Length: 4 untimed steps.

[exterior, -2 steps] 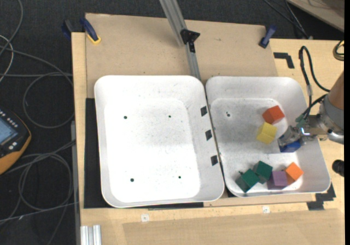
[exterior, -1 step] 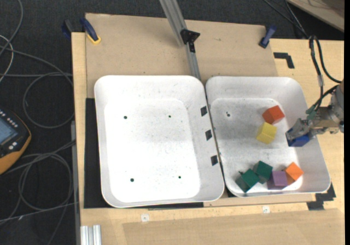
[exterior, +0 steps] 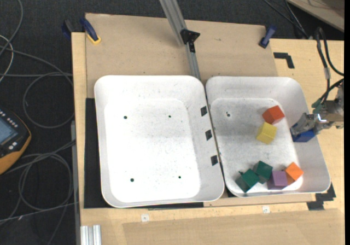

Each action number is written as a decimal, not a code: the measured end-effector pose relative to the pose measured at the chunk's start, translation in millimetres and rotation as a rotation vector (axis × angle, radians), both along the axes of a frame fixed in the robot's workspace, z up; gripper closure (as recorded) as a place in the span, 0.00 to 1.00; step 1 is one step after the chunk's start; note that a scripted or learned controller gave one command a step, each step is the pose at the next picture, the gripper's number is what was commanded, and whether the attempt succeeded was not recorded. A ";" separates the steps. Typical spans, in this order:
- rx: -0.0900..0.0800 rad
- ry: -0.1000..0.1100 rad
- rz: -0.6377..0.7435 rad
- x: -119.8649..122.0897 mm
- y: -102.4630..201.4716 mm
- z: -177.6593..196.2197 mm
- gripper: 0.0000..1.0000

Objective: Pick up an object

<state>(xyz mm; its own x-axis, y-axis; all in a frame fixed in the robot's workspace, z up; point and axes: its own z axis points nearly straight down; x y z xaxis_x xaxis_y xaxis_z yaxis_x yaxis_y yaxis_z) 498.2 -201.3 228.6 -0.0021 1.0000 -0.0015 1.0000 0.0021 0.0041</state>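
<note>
Dark carpet, cables around wooden bench (exterior: 142,36). Left bin (exterior: 109,91) bare. Right bin (exterior: 240,88) holds red cube (exterior: 273,114), yellow cube (exterior: 266,133), green blocks (exterior: 255,175), purple block (exterior: 279,178), orange block (exterior: 294,171). Gripper (exterior: 304,127) at right bin's right rim, blue block (exterior: 303,134) seemingly between fingers. Judgement: grasp likely made, lift not yet confirmed.

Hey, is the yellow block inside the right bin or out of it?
Inside. The yellow block lies on the right bin's floor, just below the red block.
</note>
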 end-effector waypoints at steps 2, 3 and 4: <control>0.005 0.006 0.005 7.1 114.6 2.2 1.00; 0.004 0.002 0.006 15.0 171.9 14.4 1.00; 0.004 0.008 0.005 16.7 228.7 2.8 1.00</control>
<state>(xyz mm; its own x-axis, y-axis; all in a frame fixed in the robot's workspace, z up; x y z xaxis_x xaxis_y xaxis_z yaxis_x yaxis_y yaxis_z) 514.9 27.4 231.4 -0.0068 1.0000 0.0030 1.0000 0.0068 -0.0042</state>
